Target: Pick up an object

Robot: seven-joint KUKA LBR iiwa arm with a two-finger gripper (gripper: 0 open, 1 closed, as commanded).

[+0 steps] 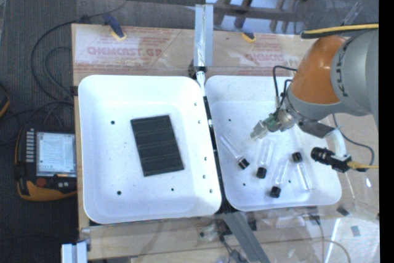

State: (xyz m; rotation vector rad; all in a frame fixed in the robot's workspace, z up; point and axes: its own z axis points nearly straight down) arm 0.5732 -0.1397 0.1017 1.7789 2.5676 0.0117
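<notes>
While the grey arm with its orange band [314, 80] reached in from the right, the gripper [265, 127] hung over the upper middle of the right shallow white bin [237, 86]; whether it was released or clenched could not be told, and nothing showed between its tips.

Contents of the right bin: four clear plastic tubes with black caps. One tube [234, 151] lay aslant just left of and below the gripper, cap toward the lower right. A second tube [263, 160] lay directly below the gripper, nearly upright in the view, cap at its lower end. A third tube [280, 177] lay aslant to the right of it, cap at the lower left near the bin's front wall. A fourth tube [301, 169] lay beside the third, cap at its upper end.

Contents of the left shallow white bin [98, 95]: one flat dark ribbed rectangular slab [157, 145], near the centre, slightly rotated.

Surroundings: wooden worktop [138, 49] under both bins; a handheld control pendant with screen [46, 163] on the floor to the left.
</notes>
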